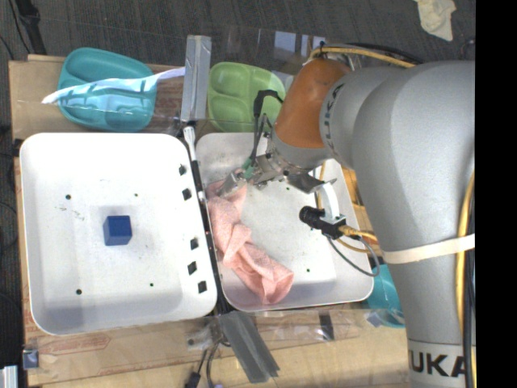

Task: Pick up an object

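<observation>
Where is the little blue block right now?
The blue block sits by itself in the left white bin, a bit left of that bin's middle. The pink cloth and the gripper are over in the right bin.

Arm (404, 160) covers the right bin (283, 293) along its right side and far rim; the bin's right wall is mostly out of sight behind the grey housing.

Gripper (257, 170) — fingertips too small and cluttered to tell their spacing.

Pink cloth (242, 245): upper end runs up to the gripper, contact unclear.

Green container (242, 95) partly hidden on its right by the orange band (311, 103).

Teal object (388, 297) at the bin's right corner, mostly hidden by the arm — identity unclear.

Arm base lettering cut off at the bottom edge.
</observation>
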You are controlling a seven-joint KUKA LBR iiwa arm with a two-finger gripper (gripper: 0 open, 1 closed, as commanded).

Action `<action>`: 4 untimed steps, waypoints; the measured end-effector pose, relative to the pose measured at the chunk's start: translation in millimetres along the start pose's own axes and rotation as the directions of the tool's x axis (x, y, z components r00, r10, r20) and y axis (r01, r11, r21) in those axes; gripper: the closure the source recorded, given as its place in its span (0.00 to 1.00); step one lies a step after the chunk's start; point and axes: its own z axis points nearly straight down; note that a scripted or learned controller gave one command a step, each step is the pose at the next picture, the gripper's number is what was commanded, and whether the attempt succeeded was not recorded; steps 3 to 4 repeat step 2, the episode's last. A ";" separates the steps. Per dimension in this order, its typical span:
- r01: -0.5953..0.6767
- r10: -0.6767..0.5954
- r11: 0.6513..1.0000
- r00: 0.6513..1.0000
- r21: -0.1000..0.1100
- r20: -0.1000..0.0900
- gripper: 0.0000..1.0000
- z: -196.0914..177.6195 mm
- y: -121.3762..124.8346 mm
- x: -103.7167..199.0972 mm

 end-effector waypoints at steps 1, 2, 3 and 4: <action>-0.095 0.095 0.995 0.995 -0.003 0.002 0.00 -1.3 31.0 -1.6; -0.042 0.042 0.999 0.999 0.000 0.000 0.00 0.1 1.7 10.5; -0.042 0.042 0.999 0.999 0.000 0.000 0.00 0.1 1.7 10.5; -0.042 0.042 0.999 0.999 0.000 0.000 0.00 0.1 1.7 10.5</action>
